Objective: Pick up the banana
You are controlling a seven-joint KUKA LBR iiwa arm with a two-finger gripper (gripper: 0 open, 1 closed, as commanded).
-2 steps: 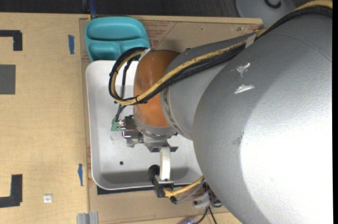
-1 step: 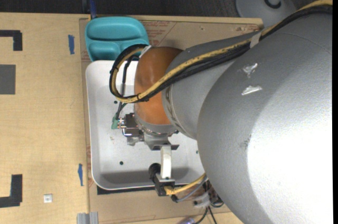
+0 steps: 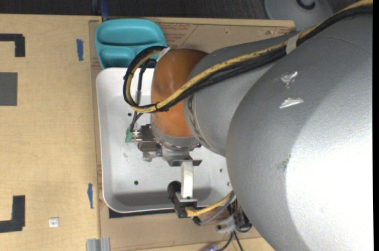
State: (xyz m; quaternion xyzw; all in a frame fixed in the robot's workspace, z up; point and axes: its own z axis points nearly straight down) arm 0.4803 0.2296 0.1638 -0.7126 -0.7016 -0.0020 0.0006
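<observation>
Arm over the bin

Your arm (image 3: pixel 278 119) covers most of the white bin (image 3: pixel 112 143) on the counter (image 3: pixel 47 137); a teal object (image 3: pixel 127 39) sits beside it. You cannot tell where the banana lies.

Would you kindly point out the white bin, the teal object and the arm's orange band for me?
white bin (image 3: pixel 112 143): camera view, bare floor near its left wall.
teal object (image 3: pixel 127 39): camera view, middle of its top surface.
orange band (image 3: pixel 172 96): camera view, its lit curved side.

One camera looks steeply down from close above, the arm (image 3: pixel 284 113) covering much of the white bin (image 3: pixel 112 143)
</observation>
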